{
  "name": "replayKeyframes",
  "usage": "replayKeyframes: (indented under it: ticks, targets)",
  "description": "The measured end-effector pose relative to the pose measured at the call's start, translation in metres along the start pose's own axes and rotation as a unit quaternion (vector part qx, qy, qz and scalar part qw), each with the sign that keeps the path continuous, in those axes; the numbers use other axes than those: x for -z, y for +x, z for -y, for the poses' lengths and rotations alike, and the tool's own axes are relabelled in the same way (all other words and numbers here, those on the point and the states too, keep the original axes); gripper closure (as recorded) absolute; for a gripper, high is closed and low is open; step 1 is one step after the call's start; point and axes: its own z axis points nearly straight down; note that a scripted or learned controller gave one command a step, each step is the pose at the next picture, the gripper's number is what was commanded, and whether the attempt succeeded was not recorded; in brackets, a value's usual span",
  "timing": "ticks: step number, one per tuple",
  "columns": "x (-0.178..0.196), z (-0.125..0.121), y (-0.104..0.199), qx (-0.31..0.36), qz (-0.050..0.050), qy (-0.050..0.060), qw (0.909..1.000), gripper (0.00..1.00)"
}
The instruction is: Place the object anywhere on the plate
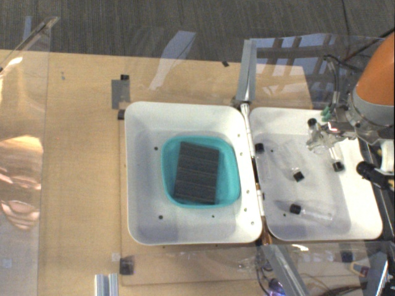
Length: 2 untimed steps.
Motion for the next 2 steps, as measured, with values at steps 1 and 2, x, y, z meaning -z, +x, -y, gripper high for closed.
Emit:
replayKeyframes:
  ticks: [1,2]
  targets:
    - [-0.025,0.049,0.064,0.042,-0.001,0.002,0.9991,1.00]
    - [0.019,0.024,0.126,0.100,-0.001,0.000,0.9950,1.00]
